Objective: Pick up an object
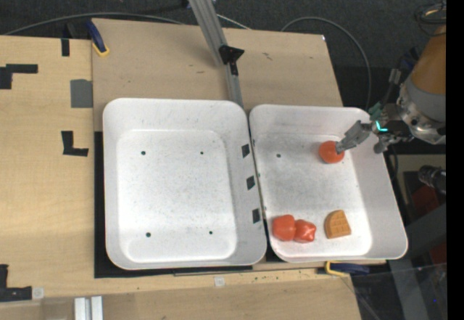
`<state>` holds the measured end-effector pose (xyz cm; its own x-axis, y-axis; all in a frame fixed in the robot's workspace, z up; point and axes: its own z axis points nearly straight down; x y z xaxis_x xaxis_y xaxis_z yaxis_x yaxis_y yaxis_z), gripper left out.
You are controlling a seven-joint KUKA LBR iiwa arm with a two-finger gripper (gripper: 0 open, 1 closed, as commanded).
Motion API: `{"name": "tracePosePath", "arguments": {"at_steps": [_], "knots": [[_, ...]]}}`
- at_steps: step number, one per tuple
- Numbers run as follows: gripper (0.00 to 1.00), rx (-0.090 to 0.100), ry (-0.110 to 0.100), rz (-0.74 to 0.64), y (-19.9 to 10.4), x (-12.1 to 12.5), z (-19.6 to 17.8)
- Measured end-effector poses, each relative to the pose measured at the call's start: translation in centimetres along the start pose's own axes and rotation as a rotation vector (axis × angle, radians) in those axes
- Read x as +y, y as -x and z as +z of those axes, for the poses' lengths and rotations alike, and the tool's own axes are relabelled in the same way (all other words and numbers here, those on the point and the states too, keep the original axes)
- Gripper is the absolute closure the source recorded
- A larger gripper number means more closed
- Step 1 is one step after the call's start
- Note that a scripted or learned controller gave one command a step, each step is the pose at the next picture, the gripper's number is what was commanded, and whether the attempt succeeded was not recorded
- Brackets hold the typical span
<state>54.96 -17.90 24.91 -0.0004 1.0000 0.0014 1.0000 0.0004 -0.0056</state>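
The arm (pixel 428 86) reaches in from the right over the right bin (pixel 377 188), and its hand (pixel 349 140) sits low at the upper part of that bin, right against an orange ball (pixel 331 152). A grey finger (pixel 354 136) slants down and touches the ball's upper right side. Whether the hand is open or closed on the ball cannot be told from this angle — only one finger shows clearly, and the ball is not plainly between two.

The ball is the likely target. It lies on the bin floor, well apart from the other pieces: two red lumps (pixel 293 229) touching each other near the front edge, and a tan waffle-like piece (pixel 337 224) just beside them. The left bin (pixel 174 181) lies alongside on the table (pixel 159 57).

The main risk is the ball's shape. It is round and smooth, so if the finger presses off-centre it may roll away toward the middle of the bin, or squirt out as the hand closes. The approach looks slanted — contact on one side only would push rather than pinch. A lift begun before both sides are held would likely come up with nothing.
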Motion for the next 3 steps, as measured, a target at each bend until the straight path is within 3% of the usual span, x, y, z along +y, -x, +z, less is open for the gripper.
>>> {"name": "tracePosePath", "arguments": {"at_steps": [1,3], "knots": [[0.00,-0.001,0.005,-0.002,0.0,0.1,-0.2],[0.00,0.000,-0.003,-0.001,0.2,-0.3,11.9]]}}
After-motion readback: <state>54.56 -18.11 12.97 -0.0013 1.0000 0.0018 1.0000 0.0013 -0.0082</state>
